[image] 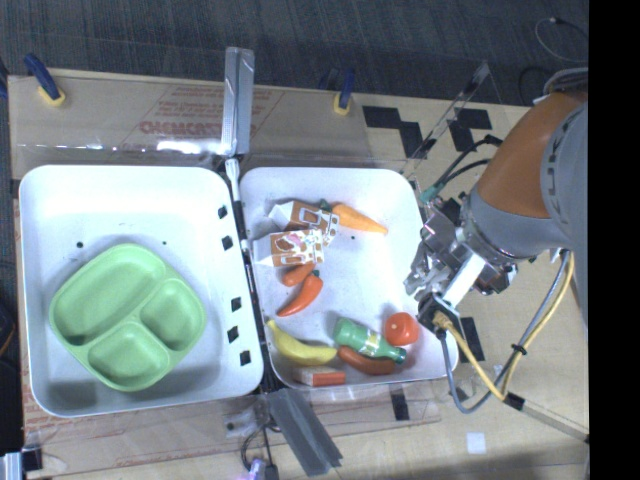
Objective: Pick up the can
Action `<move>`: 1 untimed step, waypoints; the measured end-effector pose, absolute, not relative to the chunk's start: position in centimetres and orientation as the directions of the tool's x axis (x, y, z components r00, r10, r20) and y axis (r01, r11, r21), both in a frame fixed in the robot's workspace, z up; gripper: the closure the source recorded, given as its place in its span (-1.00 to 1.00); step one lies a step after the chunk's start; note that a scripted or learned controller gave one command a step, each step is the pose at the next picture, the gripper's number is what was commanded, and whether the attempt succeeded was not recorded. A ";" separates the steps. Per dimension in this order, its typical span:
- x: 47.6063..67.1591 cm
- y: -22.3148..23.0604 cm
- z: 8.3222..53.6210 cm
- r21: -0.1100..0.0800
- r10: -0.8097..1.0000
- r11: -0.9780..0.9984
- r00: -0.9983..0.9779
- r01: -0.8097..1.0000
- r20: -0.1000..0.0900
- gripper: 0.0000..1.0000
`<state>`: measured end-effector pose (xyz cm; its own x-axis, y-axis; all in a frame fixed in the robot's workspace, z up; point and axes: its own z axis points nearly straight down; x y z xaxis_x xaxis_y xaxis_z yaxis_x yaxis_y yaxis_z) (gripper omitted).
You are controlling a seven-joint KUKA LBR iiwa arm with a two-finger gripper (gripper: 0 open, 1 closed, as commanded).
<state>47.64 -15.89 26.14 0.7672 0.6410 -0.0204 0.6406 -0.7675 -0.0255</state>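
The can (320,376), seemingly a small red-and-white cylinder, lies blurred against the right white bin's (400,183) front wall beside the yellow banana (300,348); the grey gripper's (432,303) grip is unreadable.

green tray (128,320) left bin (40,268) | carrot (357,219), banana (300,347), tomato (401,328) right bin (395,183)

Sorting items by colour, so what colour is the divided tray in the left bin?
Light green; the divided tray shows clearly in the camera view.
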 end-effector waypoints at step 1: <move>47.6 -15.8 26.8 -0.032 0.648 -0.761 0.761 0.647 -0.026 1.00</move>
